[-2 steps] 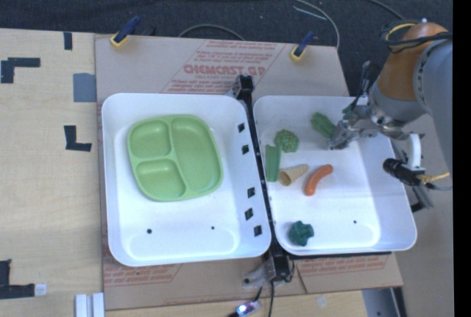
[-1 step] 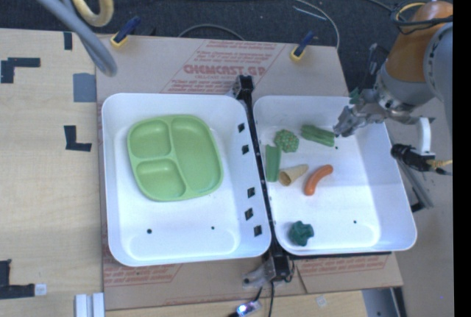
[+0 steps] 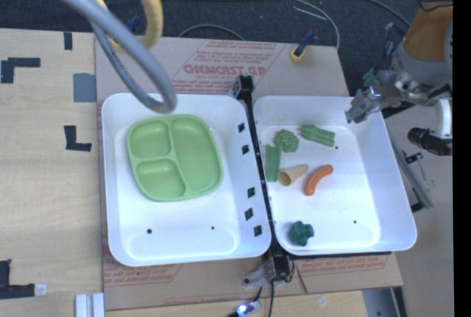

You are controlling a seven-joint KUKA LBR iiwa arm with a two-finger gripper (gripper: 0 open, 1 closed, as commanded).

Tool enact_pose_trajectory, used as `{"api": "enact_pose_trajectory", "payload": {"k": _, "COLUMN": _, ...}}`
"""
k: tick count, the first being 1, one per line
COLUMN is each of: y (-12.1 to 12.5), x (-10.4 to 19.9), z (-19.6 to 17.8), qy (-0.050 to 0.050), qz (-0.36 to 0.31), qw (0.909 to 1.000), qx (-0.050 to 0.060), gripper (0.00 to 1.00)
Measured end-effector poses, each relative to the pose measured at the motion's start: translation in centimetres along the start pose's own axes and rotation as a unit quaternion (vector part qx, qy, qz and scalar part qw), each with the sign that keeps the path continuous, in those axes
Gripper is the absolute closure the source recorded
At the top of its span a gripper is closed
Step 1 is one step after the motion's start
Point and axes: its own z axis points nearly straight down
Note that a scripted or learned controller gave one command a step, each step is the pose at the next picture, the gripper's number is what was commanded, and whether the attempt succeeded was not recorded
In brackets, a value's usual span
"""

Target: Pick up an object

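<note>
The right bin [image 3: 383,223] holds several toy foods. A light green broccoli [image 3: 286,140] and a green celery piece [image 3: 317,134] lie near the back. A green stick [image 3: 272,162], a tan cone [image 3: 292,174] and an orange sausage [image 3: 319,179] sit mid-bin. A dark green broccoli [image 3: 300,232] rests near the front. My gripper [image 3: 359,108] hangs over the bin's back right rim, to the right of the celery and apart from every object.
The left bin [image 3: 125,234] bears a green divided plate [image 3: 175,158]. A black clip strip [image 3: 254,176] runs along the join between the bins. Grey and yellow hoses [image 3: 125,51] cross the upper left. Cables [image 3: 309,10] lie behind the bins.
</note>
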Motion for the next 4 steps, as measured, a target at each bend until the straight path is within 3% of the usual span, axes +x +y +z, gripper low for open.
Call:
{"api": "enact_pose_trajectory", "payload": {"k": 1, "y": -0.5, "x": 0.1, "z": -4.5, "qy": 0.000, "qz": 0.000, "qw": 1.0000, "qx": 0.001, "gripper": 1.00}}
{"api": "enact_pose_trajectory", "payload": {"k": 4, "y": -5.9, "x": 16.3, "z": -5.6, "qy": 0.002, "qz": -0.002, "qw": 1.0000, "qx": 0.004, "gripper": 1.00}}
